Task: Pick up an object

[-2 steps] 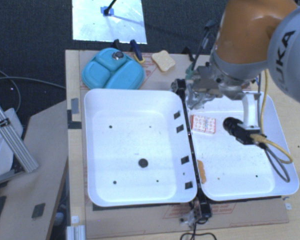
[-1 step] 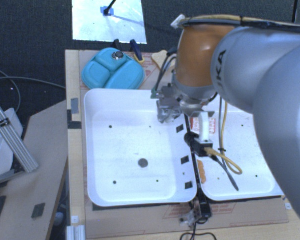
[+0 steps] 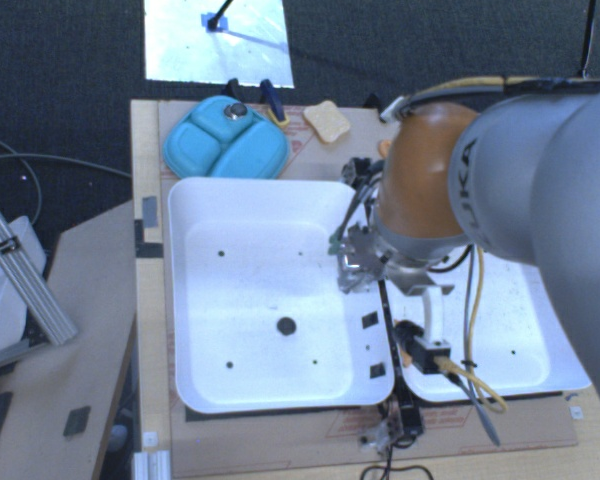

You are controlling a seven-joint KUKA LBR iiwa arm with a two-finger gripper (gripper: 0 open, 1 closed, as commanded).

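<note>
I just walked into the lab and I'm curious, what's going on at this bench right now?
A grey robot arm reaches in from the right and hangs over the divide between the left bin and the right bin. One small dark round object lies loose on the left bin's floor, apart from the arm. Nothing looks picked up yet. A blue divided dish sits behind the bins.

- The thick grey KUKA arm is extended in from the right, across the upper right of the view.
- Its rounded orange band is turned toward the camera.
- The metal two-finger gripper is pointed downward near the centre.
</note>
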